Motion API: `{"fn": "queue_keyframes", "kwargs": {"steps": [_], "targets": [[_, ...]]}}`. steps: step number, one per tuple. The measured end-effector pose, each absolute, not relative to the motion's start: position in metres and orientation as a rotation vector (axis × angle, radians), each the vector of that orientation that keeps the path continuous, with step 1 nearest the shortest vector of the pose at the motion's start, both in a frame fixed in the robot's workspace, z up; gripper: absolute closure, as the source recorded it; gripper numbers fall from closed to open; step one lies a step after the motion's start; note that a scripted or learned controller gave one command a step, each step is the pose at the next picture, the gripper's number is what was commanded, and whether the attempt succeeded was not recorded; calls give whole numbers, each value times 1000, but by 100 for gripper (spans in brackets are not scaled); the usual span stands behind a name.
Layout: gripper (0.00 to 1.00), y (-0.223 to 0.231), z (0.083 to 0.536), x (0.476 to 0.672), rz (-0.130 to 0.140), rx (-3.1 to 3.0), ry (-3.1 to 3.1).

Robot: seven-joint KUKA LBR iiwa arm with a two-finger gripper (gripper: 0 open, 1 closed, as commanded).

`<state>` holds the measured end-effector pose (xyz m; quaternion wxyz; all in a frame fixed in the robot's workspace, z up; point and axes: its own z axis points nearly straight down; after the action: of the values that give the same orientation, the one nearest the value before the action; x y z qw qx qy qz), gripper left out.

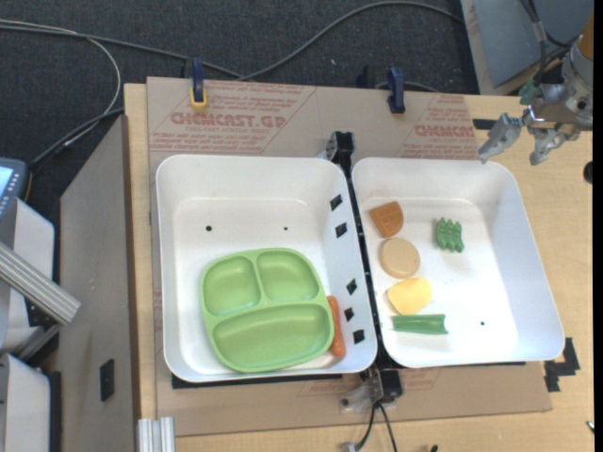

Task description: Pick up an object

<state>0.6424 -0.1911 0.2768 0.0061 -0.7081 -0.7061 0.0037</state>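
**Gripper up at the right edge, food pieces in the right bin**

The gripper (519,142) sits at the upper right of the frame, above the bench and beyond the far corner of the right bin (513,205). Its two fingers are spread apart with nothing between them.

The right bin holds five small pieces: a brown piece (386,218) at the top of a column, a tan round piece (399,256) just below it, a yellow piece (410,296) under that, and a flat green strip (418,323) lowest. A knobbly green piece (448,234) lies apart to their right.

The left bin (179,252) holds a green divided plate (268,307) (three compartments), with an orange piece (335,332) against its right rim.

The board (311,111) behind the bins bears red lettering, partly legible as "CHEMCAST".
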Motion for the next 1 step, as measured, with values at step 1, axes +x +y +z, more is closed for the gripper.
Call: {"fn": "queue_keyframes", "kwargs": {"steps": [1], "targets": [[0,-190,285,645,0,-2220,-2222]]}}
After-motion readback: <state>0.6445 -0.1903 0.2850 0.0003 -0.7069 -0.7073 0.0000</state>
